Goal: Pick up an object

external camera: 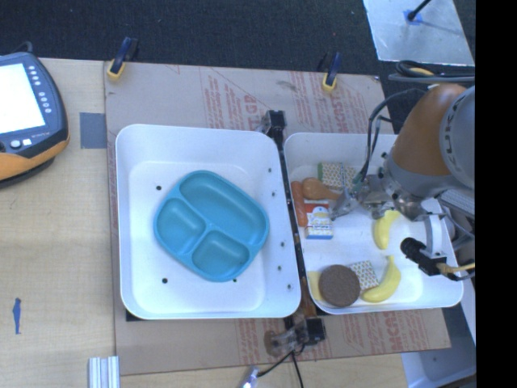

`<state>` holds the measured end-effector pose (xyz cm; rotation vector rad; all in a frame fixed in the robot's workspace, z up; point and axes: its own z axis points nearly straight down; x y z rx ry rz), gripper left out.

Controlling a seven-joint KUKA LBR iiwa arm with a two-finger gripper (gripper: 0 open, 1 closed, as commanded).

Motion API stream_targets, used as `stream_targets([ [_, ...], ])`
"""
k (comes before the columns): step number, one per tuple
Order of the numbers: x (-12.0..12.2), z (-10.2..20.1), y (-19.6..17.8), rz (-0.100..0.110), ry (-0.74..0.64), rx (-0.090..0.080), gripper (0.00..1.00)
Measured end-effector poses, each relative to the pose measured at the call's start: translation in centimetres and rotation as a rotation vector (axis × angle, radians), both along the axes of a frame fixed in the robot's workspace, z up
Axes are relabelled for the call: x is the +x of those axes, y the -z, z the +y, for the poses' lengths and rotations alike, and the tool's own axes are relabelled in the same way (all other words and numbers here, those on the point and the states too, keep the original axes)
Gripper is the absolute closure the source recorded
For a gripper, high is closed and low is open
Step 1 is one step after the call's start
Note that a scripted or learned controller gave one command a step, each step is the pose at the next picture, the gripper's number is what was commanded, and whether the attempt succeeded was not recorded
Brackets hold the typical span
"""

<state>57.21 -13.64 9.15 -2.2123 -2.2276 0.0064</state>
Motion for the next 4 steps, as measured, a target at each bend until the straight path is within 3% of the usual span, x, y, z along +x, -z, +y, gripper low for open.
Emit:
stream_targets([
  [1, 7.1, 1.9, 0.0, 0.002, 0.004, 0.002, 0.00],
  [2, 8.4, 4.2, 0.0, -0.001, 0.002, 0.001, 0.00],
  [4, 8.4, 4.2, 0.0, 0.001, 0.001, 0.002, 0.00],
])
